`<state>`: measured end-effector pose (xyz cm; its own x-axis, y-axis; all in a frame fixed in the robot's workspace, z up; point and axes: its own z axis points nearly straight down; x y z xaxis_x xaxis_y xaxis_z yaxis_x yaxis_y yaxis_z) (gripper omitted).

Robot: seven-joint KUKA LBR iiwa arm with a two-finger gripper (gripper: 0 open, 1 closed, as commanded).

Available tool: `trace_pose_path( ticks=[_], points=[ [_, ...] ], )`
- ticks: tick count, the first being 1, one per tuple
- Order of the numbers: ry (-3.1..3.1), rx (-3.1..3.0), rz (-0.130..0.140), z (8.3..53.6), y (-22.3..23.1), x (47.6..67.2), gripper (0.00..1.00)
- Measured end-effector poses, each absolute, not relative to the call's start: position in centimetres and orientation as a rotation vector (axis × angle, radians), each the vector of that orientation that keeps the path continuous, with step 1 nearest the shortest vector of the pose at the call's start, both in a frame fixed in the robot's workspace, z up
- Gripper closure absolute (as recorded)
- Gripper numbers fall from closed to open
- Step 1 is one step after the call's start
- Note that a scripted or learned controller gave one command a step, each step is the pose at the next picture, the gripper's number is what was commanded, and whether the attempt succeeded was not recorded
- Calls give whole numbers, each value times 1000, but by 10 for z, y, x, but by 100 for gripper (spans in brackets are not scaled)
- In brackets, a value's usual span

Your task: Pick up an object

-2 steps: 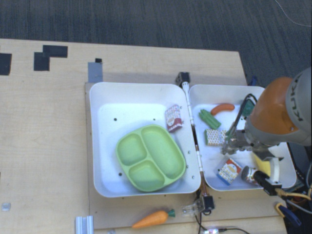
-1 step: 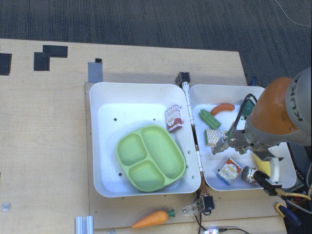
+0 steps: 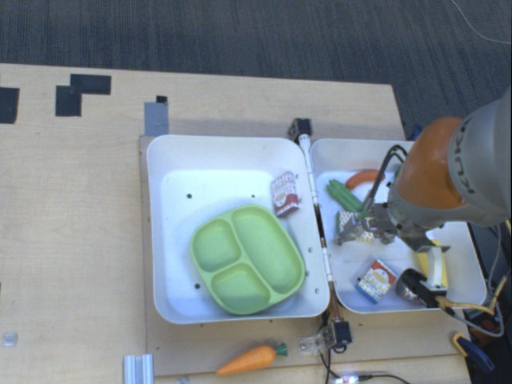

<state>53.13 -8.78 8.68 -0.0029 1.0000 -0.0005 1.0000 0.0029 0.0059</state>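
Starting closest to the camera: a toy carrot (image 3: 250,360) lies on the bare bench (image 3: 72,238) in front of the bins, outside both, so not really in play. Next, the left bin (image 3: 160,214) holds a green divided plate (image 3: 248,258) that takes up most of its floor, turned a bit off square. In the right bin (image 3: 350,294), the nearest thing is a small carton (image 3: 375,281), white with orange and blue print, lying near the front wall. Just beyond it is the gripper (image 3: 356,230), low over the left half of that bin and apart from the carton as far as I can see. Honestly can't tell whether it's spread wide or pinched narrow, since it's a jumble of shiny metal from this angle, and I see nothing I'd call held. Farther back, a small red and white packet (image 3: 285,194) lies by the left bin's right wall. In the right bin, a green toy vegetable (image 3: 346,195) sits just behind the gripper, with an orange-red piece (image 3: 364,177) past it. The grey arm (image 3: 448,166) comes in from the right. My read: this is the reach stage, with no grasp made yet, and the target is probably the carton or the green one. The next move needs the gripper centred over one of them, then a close and a straight lift clear of the bin wall.
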Motion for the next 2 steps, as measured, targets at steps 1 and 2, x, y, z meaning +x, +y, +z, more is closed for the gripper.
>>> trace_pose_path(
  ticks=[1,2],
  points=[
    [2219,2209,14,98,-87,533,100],
    [2220,2209,13,98,-87,533,0]
  ],
)
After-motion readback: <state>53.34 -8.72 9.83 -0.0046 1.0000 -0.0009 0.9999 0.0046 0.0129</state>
